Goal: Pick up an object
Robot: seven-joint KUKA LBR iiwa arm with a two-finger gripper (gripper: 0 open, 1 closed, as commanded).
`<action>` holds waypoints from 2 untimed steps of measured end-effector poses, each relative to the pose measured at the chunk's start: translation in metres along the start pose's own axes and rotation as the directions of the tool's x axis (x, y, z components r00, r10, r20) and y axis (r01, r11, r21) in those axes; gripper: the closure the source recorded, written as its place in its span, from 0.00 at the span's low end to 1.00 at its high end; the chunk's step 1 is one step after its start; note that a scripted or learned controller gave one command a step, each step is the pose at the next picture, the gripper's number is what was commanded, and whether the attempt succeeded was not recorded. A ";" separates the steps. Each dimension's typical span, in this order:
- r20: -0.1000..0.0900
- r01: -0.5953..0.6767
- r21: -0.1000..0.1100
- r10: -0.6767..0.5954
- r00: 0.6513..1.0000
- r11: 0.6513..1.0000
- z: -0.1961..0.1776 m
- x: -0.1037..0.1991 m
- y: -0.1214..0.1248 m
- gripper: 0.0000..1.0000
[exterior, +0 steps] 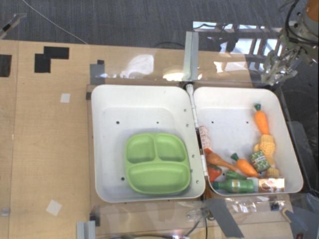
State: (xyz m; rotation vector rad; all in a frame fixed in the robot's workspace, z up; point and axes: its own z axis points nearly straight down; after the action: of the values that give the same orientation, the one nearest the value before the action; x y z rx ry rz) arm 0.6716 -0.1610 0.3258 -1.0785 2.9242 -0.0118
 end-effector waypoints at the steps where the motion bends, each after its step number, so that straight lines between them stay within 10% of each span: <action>1: 0.010 -0.002 0.008 0.002 1.000 1.000 -0.014 -0.003 0.000 1.00; 2: 0.020 -0.003 0.015 0.003 1.000 1.000 -0.029 -0.006 -0.001 1.00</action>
State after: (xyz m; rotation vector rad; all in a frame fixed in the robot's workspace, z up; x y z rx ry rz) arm 0.6758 -0.1582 0.3548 -1.0652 2.9030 -0.0230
